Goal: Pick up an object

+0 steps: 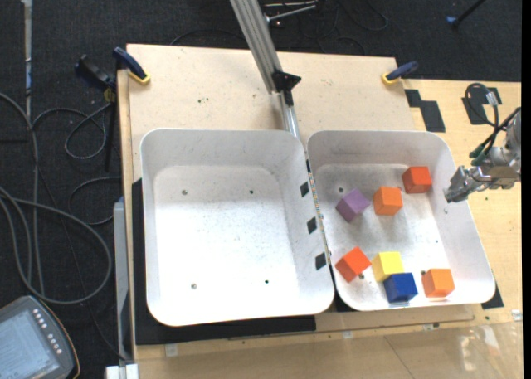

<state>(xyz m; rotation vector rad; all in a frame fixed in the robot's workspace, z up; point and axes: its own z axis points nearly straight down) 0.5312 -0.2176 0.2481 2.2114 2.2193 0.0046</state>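
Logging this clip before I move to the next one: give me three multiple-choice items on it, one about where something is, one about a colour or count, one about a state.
1. Which bin holds the blocks?
A. the left bin
B. the right bin
C. both bins

2. How many blue blocks are there?
A. one
B. two
C. three

3. Where is the gripper relative to the blocks?
A. clamped on the purple block
B. lifting the yellow block
C. at the right bin's right rim, apart from every block

Key: 1 B, all blocks lie in the right bin. 2 A, one blue block sits beside the yellow block. 3 C, the gripper is at the rim, clear of the purple block.
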